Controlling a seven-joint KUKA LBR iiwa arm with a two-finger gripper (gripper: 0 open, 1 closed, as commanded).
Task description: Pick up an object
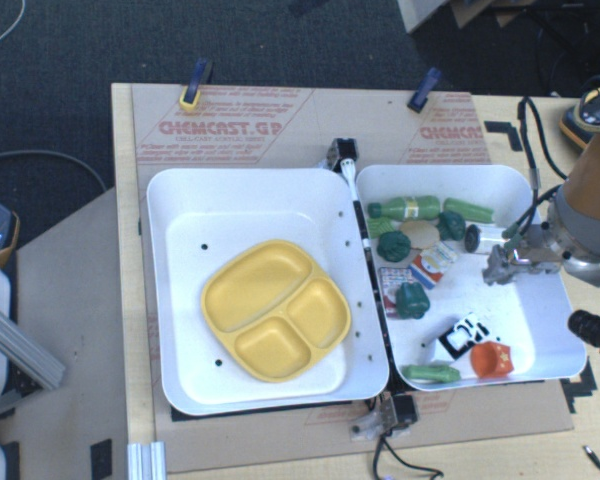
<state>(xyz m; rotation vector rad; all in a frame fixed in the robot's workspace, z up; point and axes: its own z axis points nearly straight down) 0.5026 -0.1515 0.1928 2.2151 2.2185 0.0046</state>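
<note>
The right bin (545,313) holds several small objects. Along its far side lie a green bottle (410,209) and a green oblong piece (468,210). Below them sit a dark green round item (394,245), a red and white packet (427,265) and a dark green lump (412,301). Near the front edge are a black and white object (461,337), an orange object (492,359) and a green pod (430,373). My gripper (502,265) hangs over the right part of this bin, above bare white floor, right of the packet. Nothing shows held in it.
The left bin (175,268) holds a yellow divided plate (275,310). A black divider strip (365,258) runs between the bins. Two clamps (192,85) (423,89) grip the cardboard base at the back. Cables (535,138) trail near the arm at the right.
</note>
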